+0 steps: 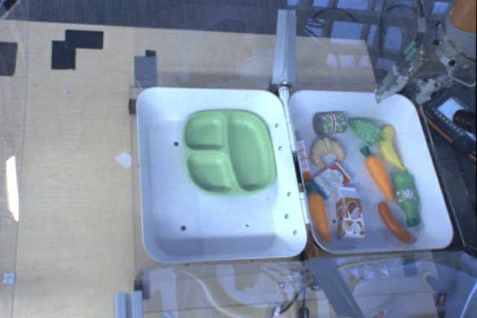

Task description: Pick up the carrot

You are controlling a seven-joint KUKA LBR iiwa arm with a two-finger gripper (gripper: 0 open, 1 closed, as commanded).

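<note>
An orange carrot with a small green top lies in the right bin, right of centre, between a yellow banana and a green bottle. A second orange carrot-like piece lies along the bin's left wall near the front. My gripper hangs over the bin's back rim, well behind the carrot and apart from everything in the bin. Nothing shows in the gripper.
The right bin also holds a can, a green corn-like piece, a bread roll, two small cartons and a red sausage. A green divided plate lies in the left bin. Cables run behind the bins.
</note>
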